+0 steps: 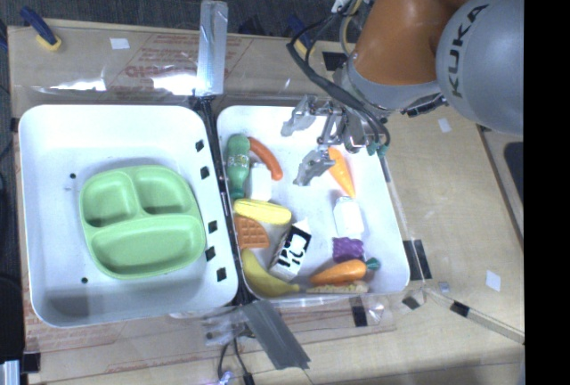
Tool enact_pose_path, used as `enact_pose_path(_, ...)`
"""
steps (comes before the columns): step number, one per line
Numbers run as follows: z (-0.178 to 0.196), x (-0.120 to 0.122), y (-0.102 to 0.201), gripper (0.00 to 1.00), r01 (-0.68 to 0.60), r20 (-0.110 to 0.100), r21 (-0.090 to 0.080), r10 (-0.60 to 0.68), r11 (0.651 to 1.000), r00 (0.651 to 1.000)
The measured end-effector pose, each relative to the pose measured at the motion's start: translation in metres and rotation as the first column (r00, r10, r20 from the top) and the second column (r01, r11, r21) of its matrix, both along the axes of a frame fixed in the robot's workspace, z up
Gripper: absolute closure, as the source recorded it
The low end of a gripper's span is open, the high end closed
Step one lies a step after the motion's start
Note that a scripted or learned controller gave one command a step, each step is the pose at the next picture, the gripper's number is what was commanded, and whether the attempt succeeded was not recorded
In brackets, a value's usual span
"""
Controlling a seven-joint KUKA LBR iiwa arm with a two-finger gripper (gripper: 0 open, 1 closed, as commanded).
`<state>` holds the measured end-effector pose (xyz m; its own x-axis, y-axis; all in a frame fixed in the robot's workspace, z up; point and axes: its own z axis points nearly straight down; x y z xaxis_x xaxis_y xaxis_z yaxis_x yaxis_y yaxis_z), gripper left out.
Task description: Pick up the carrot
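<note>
Two white bins sit side by side on the tabletop (pixel 80 348). Farthest left, the left bin (pixel 36 196) holds a green divided plate (pixel 140 221). Right of the divider, the right bin (pixel 396 241) is crowded: a green vegetable (pixel 237 160) and a sausage (pixel 265 158) near its top-left corner, a corn cob (pixel 262 212) and a waffle (pixel 252 233) below them, a banana (pixel 260 278) along the front, a black-and-white tag (pixel 292 251), and a carrot (pixel 339 272) lying flat near the front wall, its long axis roughly left-right with the green top to the right.

Further right and higher, the tool (pixel 322 144) hangs over the bin's upper middle, fingers spread apart and clamped on nothing. Just right of it, touching or nearly so, lies a second carrot (pixel 342 171), long axis running up-left to down-right. That one looks like the nearer target; the grasp probably calls for a small shift right and fingers set across its axis. A white piece (pixel 348 217) and a purple item (pixel 348 248) sit below.
</note>
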<state>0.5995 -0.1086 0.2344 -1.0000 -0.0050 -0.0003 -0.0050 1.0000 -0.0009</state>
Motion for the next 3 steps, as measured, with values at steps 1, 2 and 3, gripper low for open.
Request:
enact_pose_path(1, -0.053, 0.011, -0.048, 0.00, -0.156, -0.003, 0.002, 0.156, 0.988, 0.988)
enact_pose_path(2, -0.090, 0.057, -0.101, 0.00, -0.237, -0.001, 0.001, 0.237, 0.971, 0.971)
enact_pose_path(3, -0.143, 0.021, -0.098, 0.00, -0.193, -0.001, 0.002, 0.193, 0.981, 0.981)
